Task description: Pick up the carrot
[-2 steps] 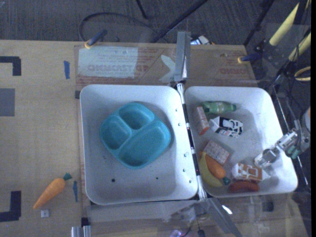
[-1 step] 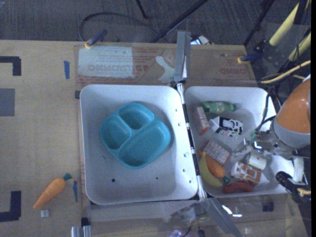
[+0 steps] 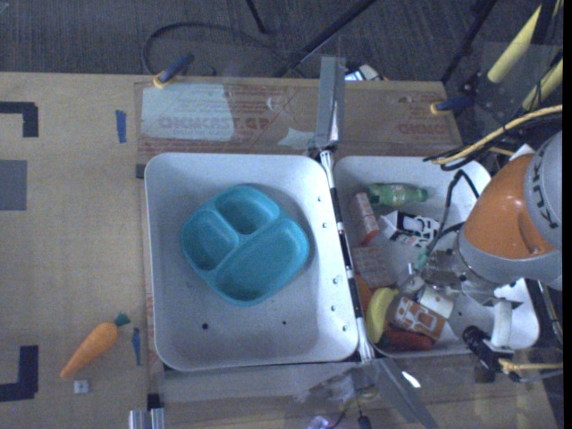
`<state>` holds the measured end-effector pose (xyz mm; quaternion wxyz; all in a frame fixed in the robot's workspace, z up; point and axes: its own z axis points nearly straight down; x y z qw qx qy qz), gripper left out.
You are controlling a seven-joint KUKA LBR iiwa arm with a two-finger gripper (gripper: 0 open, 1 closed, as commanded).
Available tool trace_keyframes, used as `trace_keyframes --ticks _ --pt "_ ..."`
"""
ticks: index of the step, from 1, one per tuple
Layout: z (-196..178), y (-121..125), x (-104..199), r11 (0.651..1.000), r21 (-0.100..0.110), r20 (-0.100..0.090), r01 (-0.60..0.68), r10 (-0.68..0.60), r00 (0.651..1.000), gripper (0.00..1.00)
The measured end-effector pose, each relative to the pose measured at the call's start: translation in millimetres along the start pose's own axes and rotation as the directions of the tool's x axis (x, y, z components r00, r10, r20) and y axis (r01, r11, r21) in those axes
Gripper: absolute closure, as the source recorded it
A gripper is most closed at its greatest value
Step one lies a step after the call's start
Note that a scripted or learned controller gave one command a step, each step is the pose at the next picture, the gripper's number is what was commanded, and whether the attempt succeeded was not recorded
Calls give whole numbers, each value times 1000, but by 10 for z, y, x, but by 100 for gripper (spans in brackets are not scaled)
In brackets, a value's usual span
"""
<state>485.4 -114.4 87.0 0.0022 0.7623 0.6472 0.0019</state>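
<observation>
You have an orange carrot (image 3: 90, 348) with a green top, lying on the tan bench (image 3: 71, 239), well apart from the gripper (image 3: 435, 286). The divided plate (image 3: 246, 242) is teal, in a white bin (image 3: 170, 266). Nearer the gripper, the other white bin (image 3: 465, 172) holds a pale green bottle (image 3: 396, 192), a black-and-white patterned piece (image 3: 414, 226), a reddish-brown box (image 3: 364, 219), something yellow (image 3: 382, 310), perhaps a banana, and an orange-and-white carton (image 3: 420, 317). The arm (image 3: 514, 226) is grey with an orange band.

Carrot (image 3: 90, 349): orange, green top, lying flat on bench, tilted diagonally, outside bins near lower-left.
</observation>
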Motion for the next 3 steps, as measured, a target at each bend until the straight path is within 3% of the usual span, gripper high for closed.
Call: trace_keyframes --ticks 1,2,3 --pt "-1050 1074 -493 1000 5 2 26 -26 1000 0" --pt "-1287 1574 -86 859 1 2 512 -512 859 0" --pt "-1586 1457 -4 517 0 1 856 -856 517 0"
